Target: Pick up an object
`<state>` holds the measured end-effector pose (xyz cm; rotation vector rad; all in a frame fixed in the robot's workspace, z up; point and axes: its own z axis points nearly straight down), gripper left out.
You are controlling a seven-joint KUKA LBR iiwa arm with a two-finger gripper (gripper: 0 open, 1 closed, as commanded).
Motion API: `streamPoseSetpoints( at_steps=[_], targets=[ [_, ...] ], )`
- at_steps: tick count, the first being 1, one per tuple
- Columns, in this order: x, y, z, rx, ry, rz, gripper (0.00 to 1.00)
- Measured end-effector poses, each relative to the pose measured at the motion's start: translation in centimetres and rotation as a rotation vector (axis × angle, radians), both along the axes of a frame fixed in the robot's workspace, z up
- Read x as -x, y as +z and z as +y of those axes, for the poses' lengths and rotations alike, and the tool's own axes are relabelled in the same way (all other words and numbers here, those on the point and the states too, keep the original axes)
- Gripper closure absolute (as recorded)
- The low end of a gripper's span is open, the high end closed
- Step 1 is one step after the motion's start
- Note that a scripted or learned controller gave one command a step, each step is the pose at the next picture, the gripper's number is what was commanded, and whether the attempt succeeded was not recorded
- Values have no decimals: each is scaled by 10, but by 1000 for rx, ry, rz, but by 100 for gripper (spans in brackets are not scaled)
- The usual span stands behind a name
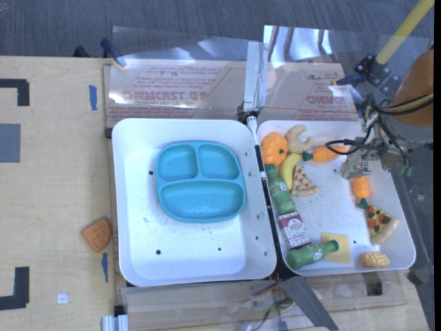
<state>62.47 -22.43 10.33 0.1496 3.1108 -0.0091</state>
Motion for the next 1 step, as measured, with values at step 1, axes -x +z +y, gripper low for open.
streamPoseSetpoints(
  at_steps=[1],
  targets=[
    [0, -1, 0, -1, 0, 2, 0]
  ],
)
